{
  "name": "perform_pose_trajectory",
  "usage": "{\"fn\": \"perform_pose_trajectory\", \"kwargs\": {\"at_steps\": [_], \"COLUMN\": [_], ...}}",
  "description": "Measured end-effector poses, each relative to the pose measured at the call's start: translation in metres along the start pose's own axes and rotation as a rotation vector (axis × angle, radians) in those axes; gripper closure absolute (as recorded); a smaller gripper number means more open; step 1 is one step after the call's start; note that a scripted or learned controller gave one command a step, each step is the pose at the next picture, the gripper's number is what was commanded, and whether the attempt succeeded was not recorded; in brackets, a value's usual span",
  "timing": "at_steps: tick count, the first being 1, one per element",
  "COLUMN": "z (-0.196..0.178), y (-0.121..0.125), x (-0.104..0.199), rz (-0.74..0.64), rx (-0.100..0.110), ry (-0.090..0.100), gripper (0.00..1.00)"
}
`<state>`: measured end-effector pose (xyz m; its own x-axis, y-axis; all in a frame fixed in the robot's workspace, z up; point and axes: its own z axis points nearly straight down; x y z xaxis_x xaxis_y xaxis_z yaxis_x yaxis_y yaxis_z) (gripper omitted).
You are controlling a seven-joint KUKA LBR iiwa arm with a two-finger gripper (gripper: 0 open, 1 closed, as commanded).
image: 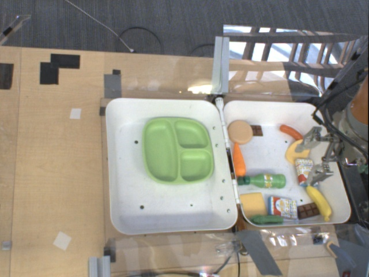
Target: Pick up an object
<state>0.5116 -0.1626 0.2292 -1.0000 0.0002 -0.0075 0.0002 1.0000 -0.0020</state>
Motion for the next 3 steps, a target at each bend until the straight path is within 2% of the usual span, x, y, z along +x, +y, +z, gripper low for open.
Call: {"fn": "perform_pose_trajectory", "kwargs": {"at_steps": [1, 2, 3], "z": [0.133, 0.141, 0.139], "y": [-0.029, -0.034, 0.01], "x": [-0.028, -0.088, -0.049], "rz": [0.143, 0.176, 0.216], "rx": [-0.001, 0.0, 0.0], "ry": [0.0, -0.006, -0.007], "gripper": [0.0, 0.0, 0.0]}}
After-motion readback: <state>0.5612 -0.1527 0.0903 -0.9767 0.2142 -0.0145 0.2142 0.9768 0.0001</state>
